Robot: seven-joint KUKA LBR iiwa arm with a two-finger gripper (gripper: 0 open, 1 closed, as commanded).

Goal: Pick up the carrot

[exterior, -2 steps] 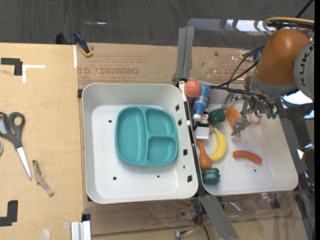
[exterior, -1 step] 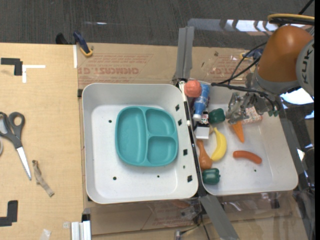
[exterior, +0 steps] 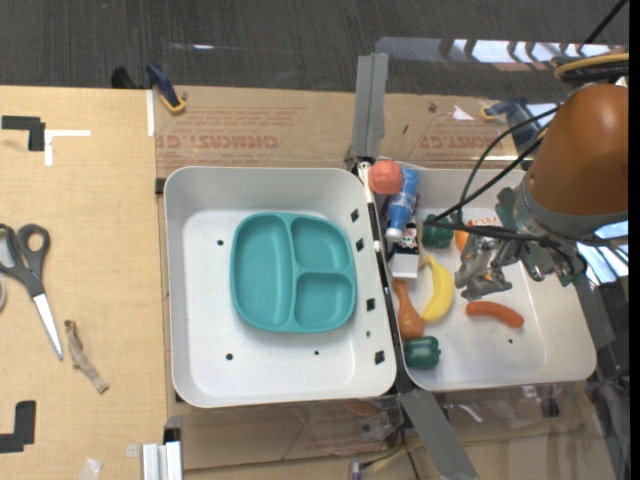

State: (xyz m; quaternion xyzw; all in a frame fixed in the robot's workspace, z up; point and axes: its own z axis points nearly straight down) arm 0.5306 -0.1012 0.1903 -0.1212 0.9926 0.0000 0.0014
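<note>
Hovering over the right bin point(exterior: 560, 363), the gripper point(exterior: 482, 273) is in its approach step, and I honestly can't tell its state. The carrot point(exterior: 494, 313) lies just at its 5 o'clock, untouched. Next it needs to shift over and drop onto it.

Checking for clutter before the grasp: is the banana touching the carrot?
Apart. The camera view shows a strip of white bin floor between the banana and the carrot, which lies to its right below the pincer.
</note>
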